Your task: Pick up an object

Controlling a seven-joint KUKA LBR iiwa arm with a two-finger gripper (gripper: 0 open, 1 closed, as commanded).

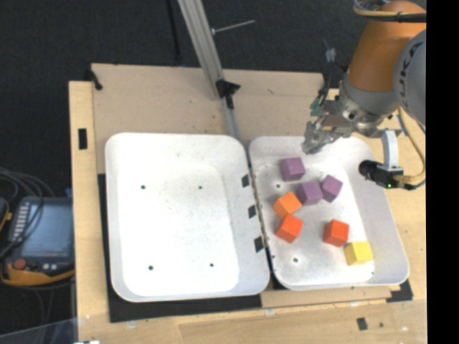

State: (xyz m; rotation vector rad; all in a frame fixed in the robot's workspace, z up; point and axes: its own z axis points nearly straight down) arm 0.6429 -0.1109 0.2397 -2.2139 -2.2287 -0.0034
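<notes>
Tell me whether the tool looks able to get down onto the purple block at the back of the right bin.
Probably yes: the tool hovers just behind that purple block, whose top is uncovered and whose neighbours stand apart.

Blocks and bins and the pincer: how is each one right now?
pincer: above the right bin's far edge, nothing seen held
purple blocks: three, lying in right bin
orange blocks: three, lying in right bin
yellow block: lying near right bin's corner
right bin: holds seven blocks
left bin: flat on bench
</notes>
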